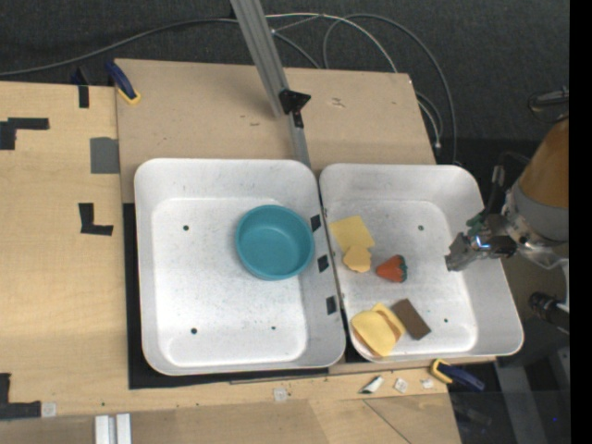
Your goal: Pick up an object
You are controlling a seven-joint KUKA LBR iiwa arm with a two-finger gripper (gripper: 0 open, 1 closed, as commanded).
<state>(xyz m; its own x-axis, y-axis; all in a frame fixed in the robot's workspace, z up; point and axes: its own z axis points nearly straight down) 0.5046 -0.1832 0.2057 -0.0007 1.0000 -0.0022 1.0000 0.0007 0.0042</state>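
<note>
Camera view, single frame. Bench [55, 248] carries two white bins side by side.

Left bin [176, 340]: holds one teal bowl [274, 240], upright, near the bin's right wall. Nothing else in it.

Right bin [435, 192]: holds the small items. A pale yellow block [351, 233] lies near the left wall, with a smaller yellow piece [358, 261] touching its lower edge. A red strawberry-like toy [392, 268] sits just beside that piece, toward the bin's middle. At the near edge, a yellow rounded piece [375, 331] lies touching a brown rectangular block [413, 319].

Arm [546, 192]: enters from the right, orange band visible above the wrist. Gripper [460, 255] sits over the right-hand part of the right bin, near its right wall, well apart from every item. Jaw state: cannot tell; the tip is small and dark against the bin and the gap is not resolved. Nothing is seen between the jaws.

Progress, judged: pick not yet made. All objects rest on bin floors; none is lifted or in contact with the gripper. Remaining: choose a target, travel left over it, descend, close, lift. The red toy is the nearest candidate. The brown block touches its yellow neighbour, so a grasp there risks catching both.
</note>
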